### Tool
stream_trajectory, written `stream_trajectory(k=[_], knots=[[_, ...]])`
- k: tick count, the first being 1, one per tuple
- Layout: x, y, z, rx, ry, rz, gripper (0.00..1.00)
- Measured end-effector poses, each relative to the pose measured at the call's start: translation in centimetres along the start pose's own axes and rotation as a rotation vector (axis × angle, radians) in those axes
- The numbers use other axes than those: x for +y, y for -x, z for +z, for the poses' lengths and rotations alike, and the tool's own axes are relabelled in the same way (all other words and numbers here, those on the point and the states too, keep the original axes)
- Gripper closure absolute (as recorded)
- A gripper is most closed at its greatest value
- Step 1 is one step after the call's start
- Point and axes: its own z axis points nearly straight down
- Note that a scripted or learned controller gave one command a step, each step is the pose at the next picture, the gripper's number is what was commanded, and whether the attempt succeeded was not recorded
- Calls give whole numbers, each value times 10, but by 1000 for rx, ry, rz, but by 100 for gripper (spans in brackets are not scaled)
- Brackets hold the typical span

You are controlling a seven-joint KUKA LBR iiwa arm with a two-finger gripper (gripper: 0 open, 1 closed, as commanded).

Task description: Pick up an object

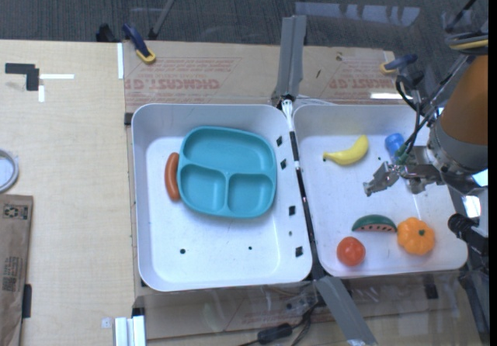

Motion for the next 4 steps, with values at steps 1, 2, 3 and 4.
stream_trajectory(k=[1, 2, 3, 4], knots=[[83, 13, 45, 0, 1, 0, 0], [118, 99, 80, 2, 5, -4, 0], [131, 92, 118, 9, 9, -13, 0], [131, 95, 108, 1, 11, -14, 100]])
